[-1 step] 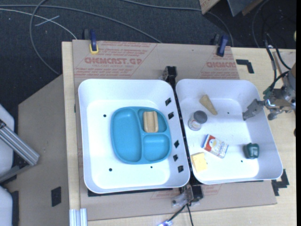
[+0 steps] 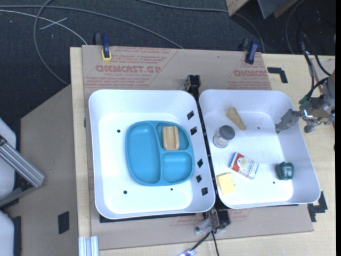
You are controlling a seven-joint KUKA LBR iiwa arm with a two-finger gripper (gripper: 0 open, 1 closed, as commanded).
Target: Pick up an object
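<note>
White plastic forms both bins; the right bin (image 2: 298, 193) holds the loose pieces a pick could go for, while the left bin (image 2: 106, 196) carries a blue divided plate (image 2: 141, 156) with a tan block (image 2: 170, 137) in its upper right compartment. In the camera view the gripper (image 2: 285, 120) hangs at the right bin's upper right rim, and how it is set cannot be told from this angle. Nearest it lie a tan wedge (image 2: 235, 118) and a small grey can (image 2: 224, 135) lying on its side, just beside each other. The can looks rigid, light and smooth, likely to roll, so I would close across its round body. Further down sit a red and white packet (image 2: 244, 165), a yellow block (image 2: 226, 183) and a green object (image 2: 284, 170), well apart.
</note>
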